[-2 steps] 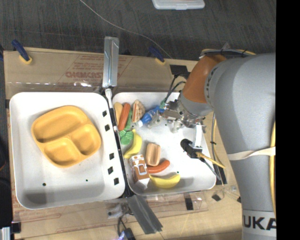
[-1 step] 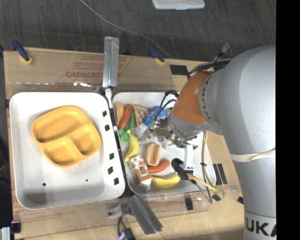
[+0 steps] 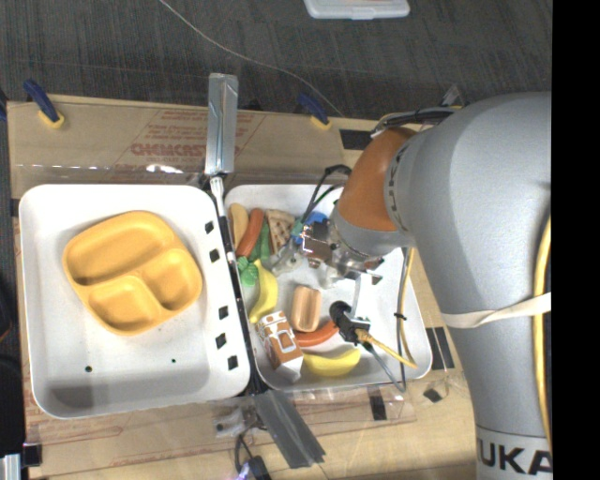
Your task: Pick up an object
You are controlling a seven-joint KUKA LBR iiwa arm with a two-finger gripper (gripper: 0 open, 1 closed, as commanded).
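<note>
Gripper: gripper (image 3: pixel 326 265) low in the right bin (image 3: pixel 419 349); grip state impossible to tell.
Object: tan cup (image 3: pixel 306 307) just beside it among toy food.
Risk: crowded pile may deflect fingers.

From my feed I see dark grey carpet (image 3: pixel 112 42) beyond the bench, crossed by a thin pale cable (image 3: pixel 202 33). Brown cardboard (image 3: pixel 122 127) (printed in red) covers the benchtop, held by blue clamps (image 3: pixel 44 103). A white tray (image 3: pixel 356 7) lies at the top edge.
</note>
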